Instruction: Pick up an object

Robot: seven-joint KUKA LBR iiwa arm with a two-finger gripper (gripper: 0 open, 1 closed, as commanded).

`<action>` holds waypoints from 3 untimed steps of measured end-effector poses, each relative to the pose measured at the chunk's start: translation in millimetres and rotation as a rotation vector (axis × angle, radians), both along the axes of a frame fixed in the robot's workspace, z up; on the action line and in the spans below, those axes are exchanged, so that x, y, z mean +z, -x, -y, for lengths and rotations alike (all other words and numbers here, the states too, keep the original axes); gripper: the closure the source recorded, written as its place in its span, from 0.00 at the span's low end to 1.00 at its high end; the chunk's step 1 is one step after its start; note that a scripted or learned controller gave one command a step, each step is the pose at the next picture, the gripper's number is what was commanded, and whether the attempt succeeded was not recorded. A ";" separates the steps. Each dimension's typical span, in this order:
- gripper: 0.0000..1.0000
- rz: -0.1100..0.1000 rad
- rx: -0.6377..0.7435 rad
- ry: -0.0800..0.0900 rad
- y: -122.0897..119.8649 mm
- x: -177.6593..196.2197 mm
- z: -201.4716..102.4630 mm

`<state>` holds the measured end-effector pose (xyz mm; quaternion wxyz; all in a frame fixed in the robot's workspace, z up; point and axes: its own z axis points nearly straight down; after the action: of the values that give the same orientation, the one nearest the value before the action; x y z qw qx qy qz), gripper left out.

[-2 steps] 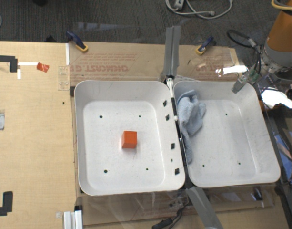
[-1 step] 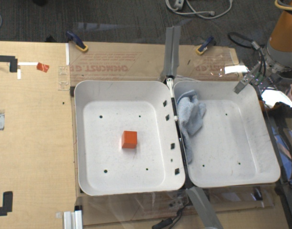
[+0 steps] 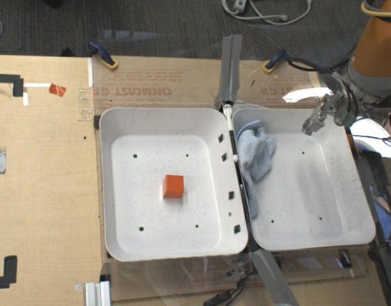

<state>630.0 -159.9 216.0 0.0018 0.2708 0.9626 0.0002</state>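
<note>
Jaws (image 3: pixel 312 125) hang at the far right corner of the right bin (image 3: pixel 348 231), over its upper rim, arm (image 3: pixel 374 56) coming in from the right. Cannot tell if the jaws are released or clenched, too small and blurred against the glare; nothing seen held in them.

Candidate things: blue-grey cloth (image 3: pixel 254 150), crumpled against the right bin's left wall, sits to the left of the jaws and a little nearer the camera, in the same bin. Orange block (image 3: pixel 173 187) sits well apart from the jaws, far to their left across the divider (image 3: pixel 231 81), near the middle of the left bin (image 3: pixel 118 190). No contact with either.

Judged stage: approach, no pick started.

Risks from here:
- Cloth lies hard against the wall and divider; a descent there could clip the rim or pinch only a thin fold, which slips out on lift.
- Cloth is soft and lumpy, so the grasp height is a guess; closing too high catches air.
- Block is small with flat sides; a slightly off-centre descent could knock it sliding on the smooth bin floor.
- Going for the block means crossing the divider, a low traverse could strike it.
</note>
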 end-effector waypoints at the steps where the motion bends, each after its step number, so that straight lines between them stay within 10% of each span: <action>1: 1.00 0.000 0.041 0.001 -11.1 -16.2 38.2; 2: 1.00 -0.001 0.051 0.000 22.5 -28.7 62.6; 3: 1.00 0.001 0.339 0.001 58.9 -0.8 62.1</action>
<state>571.1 -222.0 215.2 0.0022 0.1043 0.9945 0.0000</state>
